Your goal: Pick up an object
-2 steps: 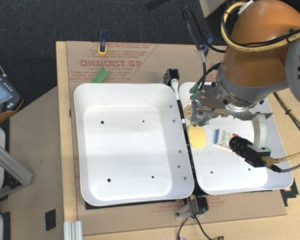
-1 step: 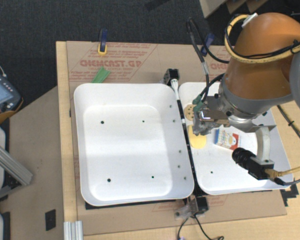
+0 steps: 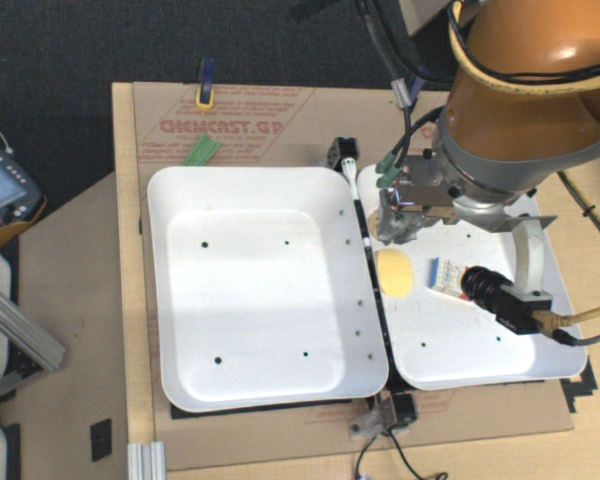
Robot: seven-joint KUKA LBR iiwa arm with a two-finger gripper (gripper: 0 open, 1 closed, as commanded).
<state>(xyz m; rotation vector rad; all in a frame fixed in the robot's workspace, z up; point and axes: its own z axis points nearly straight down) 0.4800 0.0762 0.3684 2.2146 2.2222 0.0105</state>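
Brown cardboard (image 3: 240, 118) is covering the bench under two white bins, and dark carpet (image 3: 130, 18) is showing along the top of the frame. My grey arm with its orange band (image 3: 525, 58) is occupying the upper right corner. My pincer (image 3: 396, 228) is hanging over the right bin (image 3: 480, 363), a little right of the frame's centre and close to the wall that bin shares with the left bin (image 3: 250, 288). I cannot tell whether my pincer is wide or narrow, because my wrist is hiding much of it from this angle.

A yellow rounded object (image 3: 395, 274) is lying on the right bin's floor, just below my pincer in the frame and near the shared wall. I cannot tell whether I am touching it. Just to its right, a small blue, white and red packet (image 3: 443, 274) is lying flat.

On the cardboard above the left bin, a green strip (image 3: 202, 150) is lying at a slant. A blue and yellow clamp (image 3: 206, 86) is gripping the cardboard's top edge. A black and white clip (image 3: 342, 154) is sitting where the two bins meet at the top.
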